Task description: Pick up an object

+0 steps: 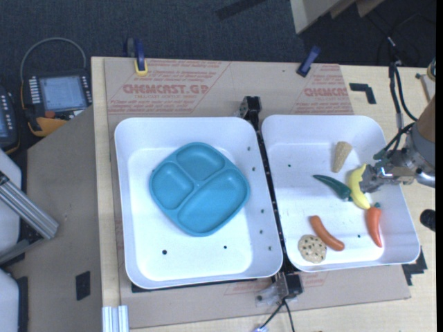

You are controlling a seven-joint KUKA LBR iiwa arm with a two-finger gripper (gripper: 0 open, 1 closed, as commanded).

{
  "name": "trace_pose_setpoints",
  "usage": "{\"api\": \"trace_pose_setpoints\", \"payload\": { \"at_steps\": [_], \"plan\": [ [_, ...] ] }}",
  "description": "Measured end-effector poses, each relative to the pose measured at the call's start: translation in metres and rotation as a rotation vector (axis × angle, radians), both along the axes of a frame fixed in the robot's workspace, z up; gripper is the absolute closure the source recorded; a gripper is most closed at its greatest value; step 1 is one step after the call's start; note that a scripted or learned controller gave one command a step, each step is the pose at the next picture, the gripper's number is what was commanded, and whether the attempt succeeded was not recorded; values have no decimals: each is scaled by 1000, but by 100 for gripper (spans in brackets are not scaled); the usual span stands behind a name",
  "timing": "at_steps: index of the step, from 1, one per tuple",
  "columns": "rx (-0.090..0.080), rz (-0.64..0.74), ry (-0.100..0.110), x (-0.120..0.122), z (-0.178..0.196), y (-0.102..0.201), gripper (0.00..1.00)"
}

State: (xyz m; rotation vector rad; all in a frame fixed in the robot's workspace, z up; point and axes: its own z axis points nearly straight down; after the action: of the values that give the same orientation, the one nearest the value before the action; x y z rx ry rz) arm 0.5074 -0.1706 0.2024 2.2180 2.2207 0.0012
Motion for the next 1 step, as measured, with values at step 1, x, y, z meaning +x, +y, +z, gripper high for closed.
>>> {"api": "trace_pose_setpoints", "payload": {
  "at_steps": [1],
  "plan": [
    [2,6,-1,25,10,55,100]
  ]
}}
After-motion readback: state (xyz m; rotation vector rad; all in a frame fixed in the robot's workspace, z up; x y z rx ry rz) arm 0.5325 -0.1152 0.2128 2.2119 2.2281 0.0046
